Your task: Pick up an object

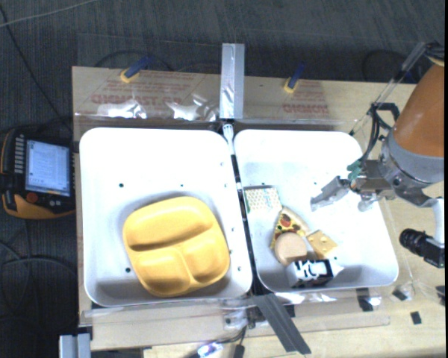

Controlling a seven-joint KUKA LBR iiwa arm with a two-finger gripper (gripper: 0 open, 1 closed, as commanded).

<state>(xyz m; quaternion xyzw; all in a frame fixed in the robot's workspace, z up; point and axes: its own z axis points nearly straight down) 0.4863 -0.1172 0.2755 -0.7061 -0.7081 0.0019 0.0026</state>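
Red lettering is printed on two clear plastic sheets laid along the far edge of the bench, one behind each bin, but the letters appear upside down and blurred and cannot be read. A lit screen is carried by the handheld pendant on the floor beyond the bench's left edge; lines of content are shown on it, yet no word or number can be made out. White markings are borne by a small black object near the front edge of the right bin, and these too are too small to be read. No brand, number or sign is legible anywhere.
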